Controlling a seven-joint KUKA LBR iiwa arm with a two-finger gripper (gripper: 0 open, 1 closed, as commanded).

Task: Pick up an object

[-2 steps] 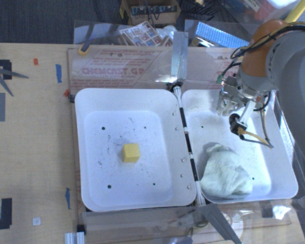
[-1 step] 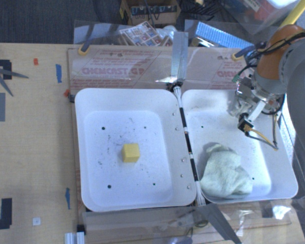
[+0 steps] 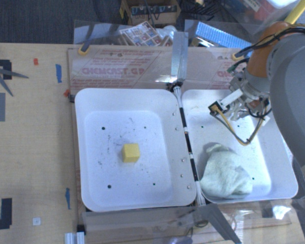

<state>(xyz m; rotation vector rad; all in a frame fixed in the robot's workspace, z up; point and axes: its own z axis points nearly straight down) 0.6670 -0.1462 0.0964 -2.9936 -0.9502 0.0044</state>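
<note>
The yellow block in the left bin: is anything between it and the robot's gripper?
Yes. The gripper hovers in the right bin, so the raised rims where the bins meet lie between it and the yellow block.

I see a small yellow block (image 3: 131,153) lying flat near the middle of the left bin (image 3: 91,105). A crumpled white cloth (image 3: 224,174) sits in a heap in the right bin (image 3: 279,151).

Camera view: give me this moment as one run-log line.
gripper: over right bin, holding nothing seen | towel: right bin, near side | yellow block: left bin, untouched
</note>
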